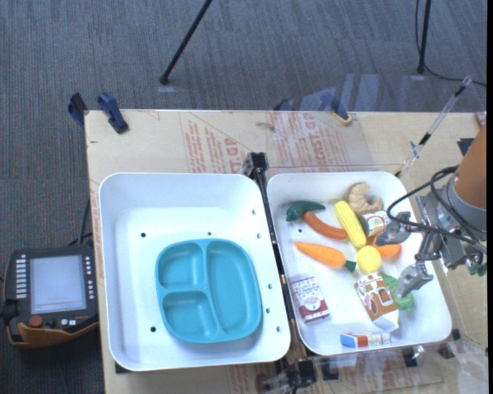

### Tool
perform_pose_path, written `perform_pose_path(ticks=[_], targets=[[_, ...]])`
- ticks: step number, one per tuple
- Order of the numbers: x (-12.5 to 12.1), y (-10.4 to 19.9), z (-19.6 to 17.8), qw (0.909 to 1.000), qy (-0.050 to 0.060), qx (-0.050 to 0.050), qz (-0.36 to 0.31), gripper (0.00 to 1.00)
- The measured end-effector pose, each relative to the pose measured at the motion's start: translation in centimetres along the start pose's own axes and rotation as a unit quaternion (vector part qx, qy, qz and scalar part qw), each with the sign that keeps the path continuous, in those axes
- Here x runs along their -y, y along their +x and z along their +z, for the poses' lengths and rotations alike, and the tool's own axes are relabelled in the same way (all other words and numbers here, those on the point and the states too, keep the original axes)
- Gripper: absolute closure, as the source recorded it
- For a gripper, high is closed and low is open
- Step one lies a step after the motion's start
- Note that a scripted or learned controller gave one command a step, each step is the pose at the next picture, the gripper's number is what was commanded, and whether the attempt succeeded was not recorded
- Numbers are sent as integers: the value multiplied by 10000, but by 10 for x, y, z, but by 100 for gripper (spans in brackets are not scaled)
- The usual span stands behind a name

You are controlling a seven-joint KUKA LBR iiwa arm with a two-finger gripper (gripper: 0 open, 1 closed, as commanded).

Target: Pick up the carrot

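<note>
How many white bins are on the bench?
2. The left bin holds a blue tray. The right bin holds the toy food, with the carrot near its middle.

No lettering is legible (bench point(230, 142) print blurred).

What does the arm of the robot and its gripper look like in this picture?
The arm enters at the right edge: an orange band above a grey wrist section. Below it, the gripper is dark grey metal with two slim fingers of paler grey. Thin black cables loop around the wrist.
</note>
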State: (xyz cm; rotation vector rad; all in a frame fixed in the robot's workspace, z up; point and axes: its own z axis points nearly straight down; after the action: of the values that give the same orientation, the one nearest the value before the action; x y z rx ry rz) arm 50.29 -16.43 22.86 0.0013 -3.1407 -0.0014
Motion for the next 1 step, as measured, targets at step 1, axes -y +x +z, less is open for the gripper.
perform_pose_path(ticks=[1], targets=[[-27, -33, 123, 9997, 21, 99, -227, 0]])
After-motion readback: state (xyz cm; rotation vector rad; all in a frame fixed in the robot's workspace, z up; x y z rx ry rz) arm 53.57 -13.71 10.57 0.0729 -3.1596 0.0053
